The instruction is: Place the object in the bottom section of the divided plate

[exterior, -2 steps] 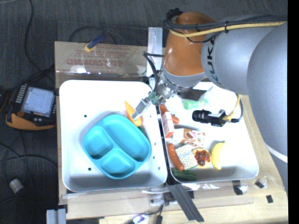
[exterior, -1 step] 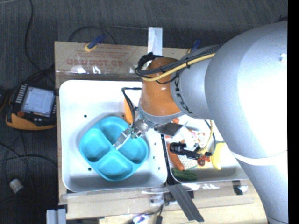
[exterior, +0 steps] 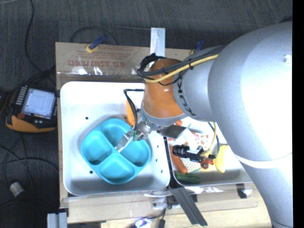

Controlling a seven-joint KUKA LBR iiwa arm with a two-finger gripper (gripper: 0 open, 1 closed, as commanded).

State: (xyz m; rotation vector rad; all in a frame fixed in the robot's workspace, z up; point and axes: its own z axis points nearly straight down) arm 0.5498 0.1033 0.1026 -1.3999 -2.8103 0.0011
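The gripper [exterior: 134, 137], grip unreadable, hovers over the blue four-section plastic plate [exterior: 115, 150]; its near section looks unfilled, so placing remains.

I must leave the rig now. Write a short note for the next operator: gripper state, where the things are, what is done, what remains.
Gripper: low over the blue divided plate, near its centre ridge; whether it grips anything is unclear.
Plate: in the left bin, its sections look bare.
Toy food pile: in the right bin.
Done: nothing placed in the bottom section yet.
Left: put the object there.
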